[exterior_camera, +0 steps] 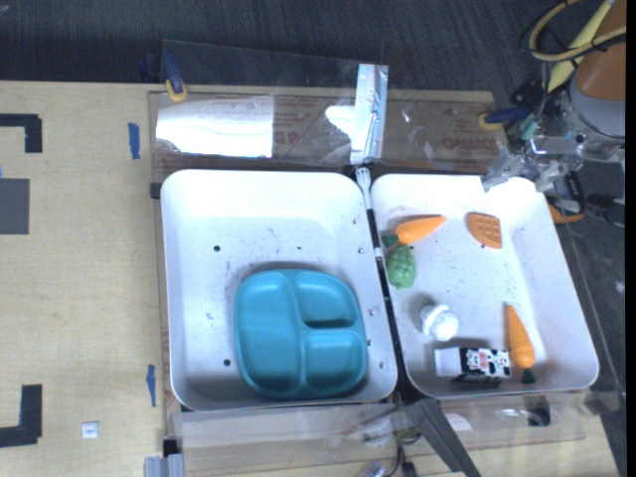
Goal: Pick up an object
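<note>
Presently the counter [70, 266] carries two shallow white bins side by side. The left bin [199, 217] holds a single large item, a teal divided plate [298, 334], lying flat toward the near wall. The right bin [566, 296] holds the smaller candidates, scattered well apart, which in my judgement leaves room for a descent on any of them. In order of size: a carrot [417, 230] near the far-left corner; a second carrot [519, 338] by the right wall; a black-and-white carton [475, 362] at the near wall; an orange ridged slice [485, 230] toward the far side; a green leafy piece [400, 266] just beside the dividing wall; and a small white cap-like object [437, 321] near the middle.

The arm [601, 92] stands at the far-right corner, outside the right bin. The tool [527, 162] sits above that bin's far rim; how far open it is, I cannot tell, and nothing is seen in it. Judged so, no pick has begun.
</note>
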Robot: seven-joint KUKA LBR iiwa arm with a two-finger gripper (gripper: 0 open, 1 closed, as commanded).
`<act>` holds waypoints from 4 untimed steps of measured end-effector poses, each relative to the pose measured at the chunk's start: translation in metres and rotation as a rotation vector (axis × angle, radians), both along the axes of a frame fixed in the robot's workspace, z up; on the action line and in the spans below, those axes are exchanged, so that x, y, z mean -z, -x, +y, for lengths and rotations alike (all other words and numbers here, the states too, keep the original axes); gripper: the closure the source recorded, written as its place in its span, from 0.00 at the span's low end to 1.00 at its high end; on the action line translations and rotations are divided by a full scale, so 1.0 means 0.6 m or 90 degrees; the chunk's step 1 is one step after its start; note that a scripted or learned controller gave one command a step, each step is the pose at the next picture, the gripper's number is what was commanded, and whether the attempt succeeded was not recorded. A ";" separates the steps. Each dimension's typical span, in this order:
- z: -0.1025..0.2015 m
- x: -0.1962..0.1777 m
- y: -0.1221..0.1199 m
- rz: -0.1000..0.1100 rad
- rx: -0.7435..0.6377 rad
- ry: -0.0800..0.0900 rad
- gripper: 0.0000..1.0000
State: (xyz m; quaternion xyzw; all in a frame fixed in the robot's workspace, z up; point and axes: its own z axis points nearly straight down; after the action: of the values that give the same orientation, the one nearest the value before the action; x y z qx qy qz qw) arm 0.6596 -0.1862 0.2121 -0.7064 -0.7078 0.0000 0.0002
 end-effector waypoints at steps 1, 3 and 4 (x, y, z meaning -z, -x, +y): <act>-0.032 0.049 0.151 0.000 -0.077 0.001 0.00; -0.049 0.182 0.282 -0.004 -0.150 -0.002 1.00; -0.063 -0.105 0.297 -0.004 -0.339 0.003 1.00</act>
State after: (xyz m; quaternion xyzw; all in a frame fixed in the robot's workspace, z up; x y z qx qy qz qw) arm 0.4813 -0.2239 0.2752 -0.4954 -0.8687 -0.0005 -0.0038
